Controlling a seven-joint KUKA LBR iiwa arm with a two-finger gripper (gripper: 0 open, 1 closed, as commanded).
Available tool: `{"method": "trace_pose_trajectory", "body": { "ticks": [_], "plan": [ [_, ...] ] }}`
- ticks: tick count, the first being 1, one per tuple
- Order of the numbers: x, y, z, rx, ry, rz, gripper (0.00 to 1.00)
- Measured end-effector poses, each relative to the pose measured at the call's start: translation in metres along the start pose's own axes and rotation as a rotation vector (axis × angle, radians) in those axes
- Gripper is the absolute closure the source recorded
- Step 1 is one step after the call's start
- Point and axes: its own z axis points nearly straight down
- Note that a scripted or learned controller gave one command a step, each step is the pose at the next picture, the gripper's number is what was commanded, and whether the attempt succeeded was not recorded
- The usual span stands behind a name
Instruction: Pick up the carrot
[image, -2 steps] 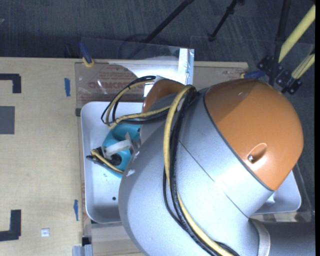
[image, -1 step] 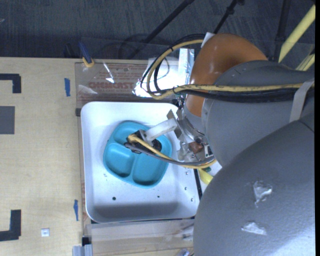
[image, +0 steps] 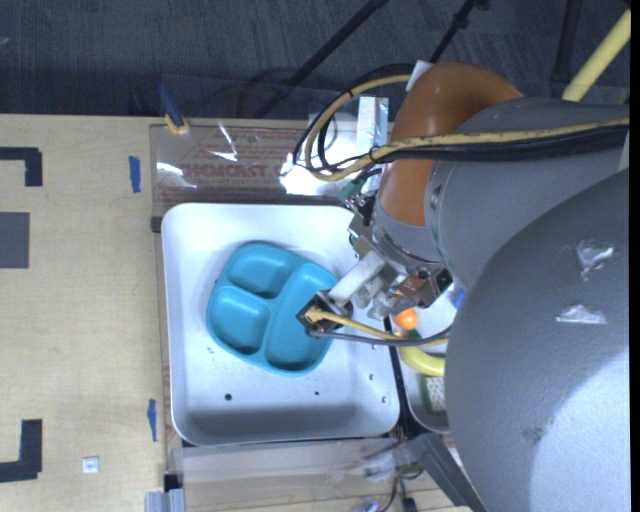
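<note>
Arm: I see the big grey arm (image: 540, 300) with its orange band (image: 450, 110) reaching in from the right. It covers most of the shallow white bin on the right (image: 437, 316).
Gripper: The two-finger gripper (image: 392, 297) hangs low where the two bins meet, just beside the right side of the blue plate.
Grip: I cannot tell if it is open or closed, because the arm's own parts block my look at it.
Carrot: The small orange carrot (image: 405, 320) peeks out just right of the gripper, tucked close under the grey arm. I see only a little round bit of it. It is past the right rim of the left bin, on the right bin's side. I cannot tell if the gripper touches it.
Left bin: The shallow white plastic bin on the left (image: 185, 300) is in plain sight.
Plate: A blue plastic plate with three hollows (image: 268, 305) lies flat in the middle of the left bin.
Yellow thing: A curved yellow thing (image: 425, 362) lies just below the carrot, half hidden by the arm. I cannot tell what it is.
Bench: The pale wooden bench top (image: 70, 300) has bits of blue tape (image: 135, 172) and black marks (image: 30, 165) on it, well apart from the carrot.
</note>
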Motion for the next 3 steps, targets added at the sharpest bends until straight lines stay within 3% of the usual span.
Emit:
{"method": "trace_pose_trajectory", "body": {
  "ticks": [1, 2, 3],
  "plan": [
    [-0.007, 0.051, 0.095, 0.001, 0.0, -0.135, 1.0],
    [-0.007, 0.05, 0.095, 0.001, 0.0, -0.136, 0.0],
    [-0.002, 0.046, 0.123, -0.025, 0.035, -0.185, 0.0]
  ]
}}
